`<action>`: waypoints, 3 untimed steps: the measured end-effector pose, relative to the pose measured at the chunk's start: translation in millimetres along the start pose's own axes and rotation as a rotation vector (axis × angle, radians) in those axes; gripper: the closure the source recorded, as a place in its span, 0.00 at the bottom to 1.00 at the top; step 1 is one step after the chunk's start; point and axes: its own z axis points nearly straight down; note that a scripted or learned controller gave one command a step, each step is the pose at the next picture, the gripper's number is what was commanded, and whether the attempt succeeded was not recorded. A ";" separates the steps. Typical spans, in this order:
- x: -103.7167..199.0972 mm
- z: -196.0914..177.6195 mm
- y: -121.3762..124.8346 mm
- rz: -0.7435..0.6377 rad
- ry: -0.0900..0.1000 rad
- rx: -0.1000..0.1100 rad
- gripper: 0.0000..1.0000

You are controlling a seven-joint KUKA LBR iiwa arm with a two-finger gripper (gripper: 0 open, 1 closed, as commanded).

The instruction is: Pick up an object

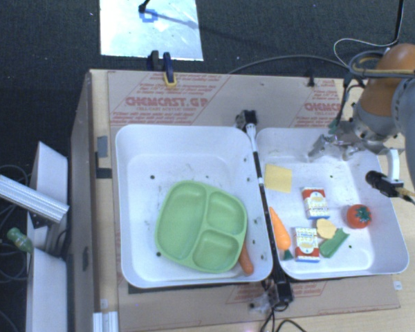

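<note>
Two bins point(135, 185): left holds green tray point(202, 225); right, toy food.

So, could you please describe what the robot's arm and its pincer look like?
The arm is grey with a rounded orange band above the wrist. Thin cables loop beside it. The pincer is small, metallic grey.
</note>
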 end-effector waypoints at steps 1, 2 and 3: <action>0.2 -11.4 1.3 -0.005 -0.002 -0.003 1.00; 0.3 -11.3 1.3 -0.005 -0.002 -0.003 0.00; -11.0 0.4 -4.2 0.000 0.001 0.002 0.00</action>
